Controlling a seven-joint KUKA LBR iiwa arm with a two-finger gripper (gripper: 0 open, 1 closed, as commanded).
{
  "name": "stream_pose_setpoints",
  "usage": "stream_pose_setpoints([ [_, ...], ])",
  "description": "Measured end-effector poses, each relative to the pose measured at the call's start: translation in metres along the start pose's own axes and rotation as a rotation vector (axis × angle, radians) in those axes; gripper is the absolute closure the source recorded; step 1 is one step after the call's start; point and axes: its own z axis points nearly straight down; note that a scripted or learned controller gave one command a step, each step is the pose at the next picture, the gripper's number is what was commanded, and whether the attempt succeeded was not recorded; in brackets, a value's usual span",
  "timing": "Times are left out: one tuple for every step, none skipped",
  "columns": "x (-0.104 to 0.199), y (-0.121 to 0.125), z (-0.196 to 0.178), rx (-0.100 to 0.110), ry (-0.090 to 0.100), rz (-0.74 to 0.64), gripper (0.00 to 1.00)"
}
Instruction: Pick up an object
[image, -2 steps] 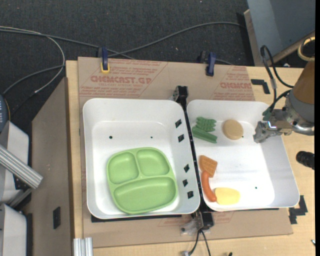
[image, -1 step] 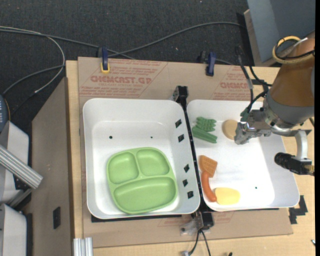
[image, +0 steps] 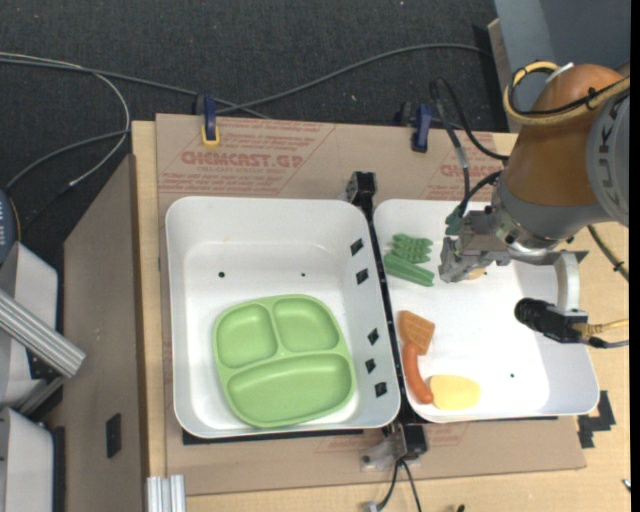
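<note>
A: Where is the grey arm with the orange band (image: 570, 130)?

B: It reaches in from three o'clock and hangs over the right-hand shallow white bin (image: 520, 395). Its two-finger gripper (image: 462, 262) sits at the bin's upper left, around ten o'clock from the bin's middle.

A: Is it holding anything?

B: I cannot tell. The fingers point down and away, too dark and small to judge, and nothing is plainly seen between them.

A: What lies near it?

B: A green ridged toy piece, like a bundle of beans (image: 410, 259), lies just beside the gripper at nine o'clock from it. Towards six o'clock there is an orange wedge-shaped piece (image: 417, 330), then a slim orange-red carrot-like stick (image: 414, 374) along the bin's left wall, with a yellow rounded block (image: 453, 391) touching its lower end.

A: And the other bin?

B: The left-hand white bin (image: 250, 235) holds a light green plastic divided plate (image: 285, 360) with three compartments (it sits towards six o'clock in that bin). Both bins rest on a brown cardboard sheet (image: 300, 150).
</note>
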Motion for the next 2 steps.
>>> stream_pose_setpoints([
  [0.05, -0.003, 0.009, 0.005, 0.0, 0.001, 1.0],
  [0.114, 0.002, 0.001, 0.001, 0.0, -0.001, 1.0],
])
